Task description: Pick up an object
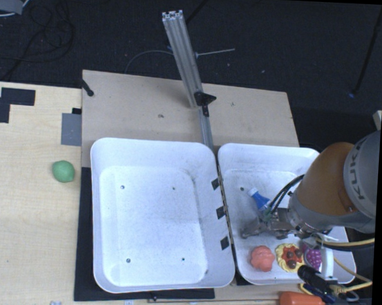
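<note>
Surface (20,202), L side: 1 green ball (64,171), lying outside the bins, near the L bin's outer wall.

L bin (101,151): white, shallow, sits just beside the R bin; black clips along the shared edge.

Behind bins, centre: 1 metal rail (184,55), slanting up and away.

R bin (233,154), L to R:
- my tool (245,233), grey, low over the bin floor, reaching L from my wrist; fingers too dark and small to read, so can't tell wide or narrow, and can't see anything between them.
- 1 blue-and-white item (259,198), just above the tool.
- 1 pink-orange round item (261,257), near the front wall, below the tool.
- 1 yellow/red item (290,256), beside it.
- 1 purple item (313,257), partly under my arm.

In front of R bin: 1 orange item (300,302) on the surface.
</note>
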You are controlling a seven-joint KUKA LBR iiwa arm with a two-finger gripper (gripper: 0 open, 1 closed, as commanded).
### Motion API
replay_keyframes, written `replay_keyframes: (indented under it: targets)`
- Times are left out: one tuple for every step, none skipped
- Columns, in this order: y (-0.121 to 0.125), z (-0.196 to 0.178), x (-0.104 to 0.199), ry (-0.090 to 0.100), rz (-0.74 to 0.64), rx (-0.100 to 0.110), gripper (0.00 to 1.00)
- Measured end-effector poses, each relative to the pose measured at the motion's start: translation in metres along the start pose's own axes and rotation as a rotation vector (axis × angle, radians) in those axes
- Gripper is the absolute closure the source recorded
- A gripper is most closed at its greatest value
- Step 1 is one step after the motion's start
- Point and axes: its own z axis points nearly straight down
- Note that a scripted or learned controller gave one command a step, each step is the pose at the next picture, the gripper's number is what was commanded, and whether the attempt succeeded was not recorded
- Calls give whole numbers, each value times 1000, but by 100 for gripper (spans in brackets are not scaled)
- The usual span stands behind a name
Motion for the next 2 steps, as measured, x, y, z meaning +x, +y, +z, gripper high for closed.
replay_keyframes:
  targets:
    - [0, -12, -1, 0, 3, -2, 100]
    - [5, -54, 0, 0, 1, -3, 100]
